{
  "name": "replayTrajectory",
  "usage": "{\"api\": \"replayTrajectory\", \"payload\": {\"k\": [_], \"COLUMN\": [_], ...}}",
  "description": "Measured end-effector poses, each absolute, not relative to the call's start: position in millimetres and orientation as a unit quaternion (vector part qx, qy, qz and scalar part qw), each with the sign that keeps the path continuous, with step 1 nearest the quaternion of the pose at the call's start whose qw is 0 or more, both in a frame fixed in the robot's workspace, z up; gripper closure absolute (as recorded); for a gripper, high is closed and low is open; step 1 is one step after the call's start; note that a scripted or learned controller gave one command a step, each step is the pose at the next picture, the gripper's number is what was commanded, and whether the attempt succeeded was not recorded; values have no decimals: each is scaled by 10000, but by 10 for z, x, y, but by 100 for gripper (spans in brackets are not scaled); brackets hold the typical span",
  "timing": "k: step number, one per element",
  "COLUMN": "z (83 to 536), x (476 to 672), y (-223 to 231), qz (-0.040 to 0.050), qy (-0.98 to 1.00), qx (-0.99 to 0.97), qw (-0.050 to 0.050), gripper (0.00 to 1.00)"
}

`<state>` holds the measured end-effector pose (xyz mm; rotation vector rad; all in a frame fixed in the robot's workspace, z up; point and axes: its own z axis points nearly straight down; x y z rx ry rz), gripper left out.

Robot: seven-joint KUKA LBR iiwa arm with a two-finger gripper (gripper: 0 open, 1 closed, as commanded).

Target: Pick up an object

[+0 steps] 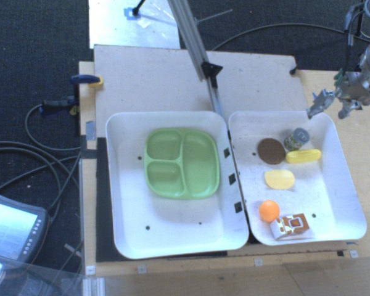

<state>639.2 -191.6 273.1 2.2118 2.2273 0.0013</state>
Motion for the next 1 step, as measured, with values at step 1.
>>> {"api": "replayTrajectory", "payload": {"k": [1], "z": [2732], "x": [6391], "y": [-1917], "qz": [2], "qy": [7097], "qx": [7045], "qw": [13], "gripper": [0]}}
